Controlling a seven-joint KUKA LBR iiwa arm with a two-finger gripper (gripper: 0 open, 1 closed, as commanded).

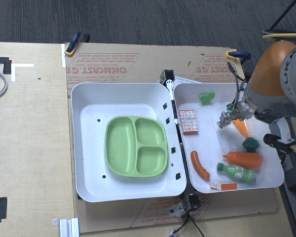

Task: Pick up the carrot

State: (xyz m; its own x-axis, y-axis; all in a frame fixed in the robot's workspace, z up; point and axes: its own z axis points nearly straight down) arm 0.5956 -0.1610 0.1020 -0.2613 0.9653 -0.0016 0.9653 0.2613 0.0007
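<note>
Orange plastic by the look of it, the toy carrot should be light, stiff and a little slick, so I judge the best hold is across its thicker middle, not the narrowing tip. It lies at centre right of the frame in the right-hand bin, a short tapered piece just above a dark green leafy tuft. The gripper sits touching its upper left end, and I cannot tell how the jaws stand.
</note>
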